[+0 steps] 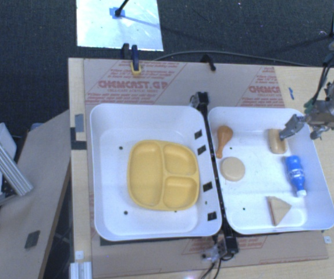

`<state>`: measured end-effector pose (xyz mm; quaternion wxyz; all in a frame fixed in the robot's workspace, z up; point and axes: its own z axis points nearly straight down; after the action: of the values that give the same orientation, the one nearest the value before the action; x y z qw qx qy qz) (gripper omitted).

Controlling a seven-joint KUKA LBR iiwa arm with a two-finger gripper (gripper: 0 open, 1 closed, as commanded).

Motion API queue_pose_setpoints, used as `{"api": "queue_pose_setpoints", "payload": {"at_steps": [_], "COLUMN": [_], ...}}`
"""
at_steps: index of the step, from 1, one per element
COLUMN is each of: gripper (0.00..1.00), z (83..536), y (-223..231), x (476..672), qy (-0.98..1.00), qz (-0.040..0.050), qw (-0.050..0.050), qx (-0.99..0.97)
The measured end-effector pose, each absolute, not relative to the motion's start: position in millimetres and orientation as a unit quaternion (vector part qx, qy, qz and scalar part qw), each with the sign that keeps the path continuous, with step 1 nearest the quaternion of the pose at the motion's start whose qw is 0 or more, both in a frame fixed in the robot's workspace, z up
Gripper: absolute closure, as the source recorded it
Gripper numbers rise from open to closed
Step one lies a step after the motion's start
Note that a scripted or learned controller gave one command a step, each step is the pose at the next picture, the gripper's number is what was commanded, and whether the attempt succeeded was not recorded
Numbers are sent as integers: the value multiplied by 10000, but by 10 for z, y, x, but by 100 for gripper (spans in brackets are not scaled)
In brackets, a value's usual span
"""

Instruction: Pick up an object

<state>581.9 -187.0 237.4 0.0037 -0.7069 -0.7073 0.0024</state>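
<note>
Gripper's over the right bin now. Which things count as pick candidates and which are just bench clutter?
Pick candidates, right bin:
tan block, nearest the gripper
blue bottle
round disc
drumstick-shaped piece
tan wedge

Lying about:
yellow divided plate in the left bin
clamp at the bench's far edge

Two white bins on a bench. Left bin (106,150): a yellow divided tray (163,175) near its centre. Right bin (318,214): a drumstick-shaped piece (222,138) nearest the tray, a round beige disc (233,169) just below it, a tan wedge (279,209), a blue bottle (295,175), and a tan block (276,140) beside the gripper (304,128), fingers spread.
</note>
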Motion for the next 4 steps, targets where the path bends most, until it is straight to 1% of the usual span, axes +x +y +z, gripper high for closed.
{"api": "queue_pose_setpoints", "payload": {"at_steps": [1,2,3,4], "gripper": [0,0,0,0], "z": [2433,1837,1371,879], "y": [-1866,-1795,-1860,-1809], "x": [5843,5882,5824,5855], "qy": [-7083,-7086,-7075,-7091], "qz": [-4,6,7,-41], "qw": [-9,13,9,12], "qx": [-7059,-7056,-7067,-7051]}}
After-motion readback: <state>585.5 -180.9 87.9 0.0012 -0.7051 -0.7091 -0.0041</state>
